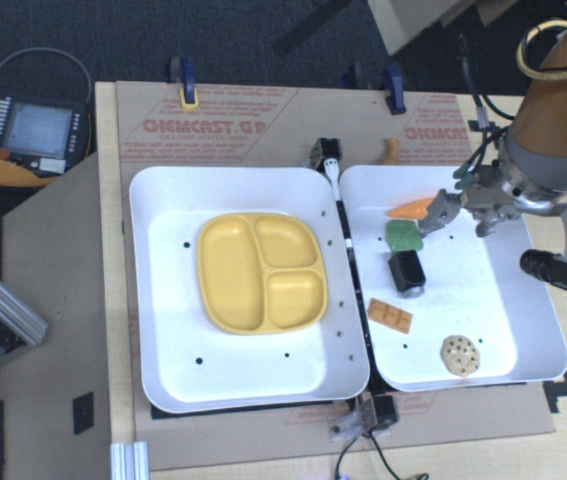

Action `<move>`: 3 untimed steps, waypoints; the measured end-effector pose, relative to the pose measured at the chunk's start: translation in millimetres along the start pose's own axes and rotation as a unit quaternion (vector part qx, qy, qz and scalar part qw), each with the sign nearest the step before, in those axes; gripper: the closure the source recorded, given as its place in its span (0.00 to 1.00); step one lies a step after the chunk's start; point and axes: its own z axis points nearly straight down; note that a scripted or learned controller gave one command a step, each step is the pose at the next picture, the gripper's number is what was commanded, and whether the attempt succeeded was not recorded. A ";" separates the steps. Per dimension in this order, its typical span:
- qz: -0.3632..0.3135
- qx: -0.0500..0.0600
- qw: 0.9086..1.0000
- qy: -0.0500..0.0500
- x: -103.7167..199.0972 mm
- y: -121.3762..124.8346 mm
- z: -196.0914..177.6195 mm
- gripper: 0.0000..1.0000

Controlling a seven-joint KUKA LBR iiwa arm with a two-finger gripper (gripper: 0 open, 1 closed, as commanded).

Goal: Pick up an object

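- Gripper (460, 211) over right bin (523, 353), beside carrot (410, 209); grip state impossible to tell.
- Could clip green block (402, 235), crowded against carrot.

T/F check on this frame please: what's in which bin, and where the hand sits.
1. The yellow plate lies in the left bin. True.
2. The cookie sits on the plate. False: it lies in the right bin, near its front edge.
3. The green block lies beside the carrot in the right bin. True.
4. The hand is over the left bin. False: it is over the right bin, near the carrot.
5. The cracker is in the left bin. False: it lies in the right bin, near the divider.
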 end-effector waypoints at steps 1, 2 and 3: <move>-0.002 -0.007 1.000 -0.001 0.3 2.7 -7.5 0.00; -0.001 -0.004 1.000 0.000 -2.3 5.9 36.4 0.00; -0.001 -0.004 1.000 0.000 -4.1 4.9 99.8 0.00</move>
